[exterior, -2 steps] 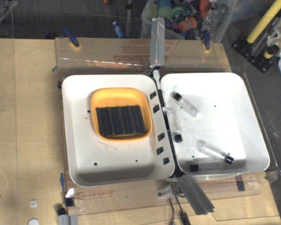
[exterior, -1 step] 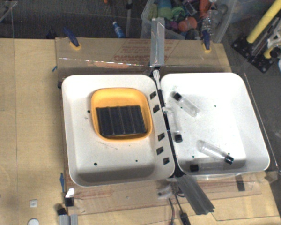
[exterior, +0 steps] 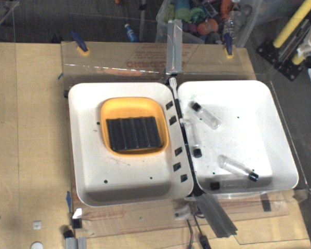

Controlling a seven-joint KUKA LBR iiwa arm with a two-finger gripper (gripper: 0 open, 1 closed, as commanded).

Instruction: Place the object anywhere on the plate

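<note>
Already the dark ridged slab (exterior: pixel 132 134) lies flat on the yellow plate (exterior: pixel 108 109) in the left bin (exterior: pixel 85 160), its long side running left to right, so the task looks done. The arm would reach in from the right, across the right bin (exterior: pixel 259 108) and its clear capped tubes (exterior: pixel 205 115). I cannot tell the gripper's state. Reddish print on the clear sheet (exterior: pixel 150 56) behind is unreadable.

Wooden bench (exterior: pixel 26 139), dark carpet (exterior: pixel 67 7), clear toy tub (exterior: pixel 212 9) behind
</note>
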